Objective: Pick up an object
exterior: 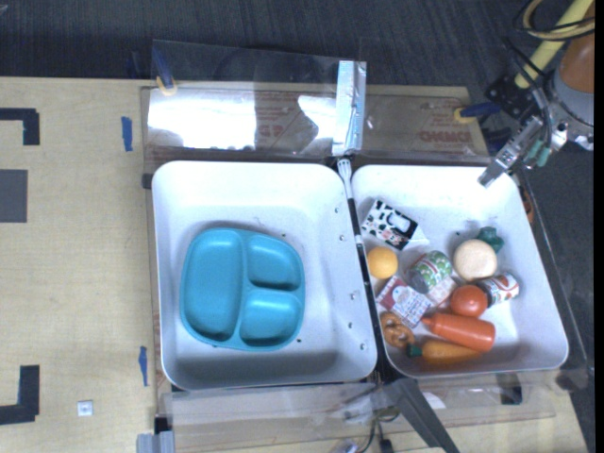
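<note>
Objects for picking lie heaped in the right bin (543, 343), below and to the left of the gripper (510, 161), which you will find over that bin's far right corner, apart from every item. You cannot tell how far its fingers are spread, and nothing is visible between them. Count the contents as follows: one black-and-white patterned carton (388, 224), nearest the divider; one yellow ball (382, 262); one green-labelled can (431, 272); one cream round item (475, 260); one red tomato (468, 301); two orange carrots (460, 328), lying side by side; one red-and-white packet (404, 303). No label text on any of them is legible. Further left of the gripper, the left bin (189, 187) holds one blue divided tray (243, 287) with three compartments. Red printing on the board behind the bins is too blurred to read.
</note>
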You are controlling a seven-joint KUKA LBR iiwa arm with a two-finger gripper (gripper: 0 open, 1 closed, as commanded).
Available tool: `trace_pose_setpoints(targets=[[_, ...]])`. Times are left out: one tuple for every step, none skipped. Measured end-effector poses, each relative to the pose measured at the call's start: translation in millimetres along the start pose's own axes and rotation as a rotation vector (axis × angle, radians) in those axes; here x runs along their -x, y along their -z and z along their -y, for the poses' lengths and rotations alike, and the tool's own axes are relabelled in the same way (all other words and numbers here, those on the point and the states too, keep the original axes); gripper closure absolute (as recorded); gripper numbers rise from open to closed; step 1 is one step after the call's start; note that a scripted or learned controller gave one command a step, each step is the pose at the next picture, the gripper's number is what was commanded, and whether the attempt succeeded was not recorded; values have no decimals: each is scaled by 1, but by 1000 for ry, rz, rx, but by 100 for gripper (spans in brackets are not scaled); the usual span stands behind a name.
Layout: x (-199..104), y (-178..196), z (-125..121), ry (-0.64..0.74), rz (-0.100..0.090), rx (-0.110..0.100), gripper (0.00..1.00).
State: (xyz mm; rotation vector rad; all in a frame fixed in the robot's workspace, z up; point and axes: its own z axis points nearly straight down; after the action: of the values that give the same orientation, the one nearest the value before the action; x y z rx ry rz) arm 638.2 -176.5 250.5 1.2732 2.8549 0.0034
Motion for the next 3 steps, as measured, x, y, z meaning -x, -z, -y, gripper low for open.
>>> trace_pose_setpoints(targets=[[-57,-123,-9,-118,-4,-2,100],[-6,-19,48,-170,-1,-4,100],[-31,95,109,-142,2,-2,100]])
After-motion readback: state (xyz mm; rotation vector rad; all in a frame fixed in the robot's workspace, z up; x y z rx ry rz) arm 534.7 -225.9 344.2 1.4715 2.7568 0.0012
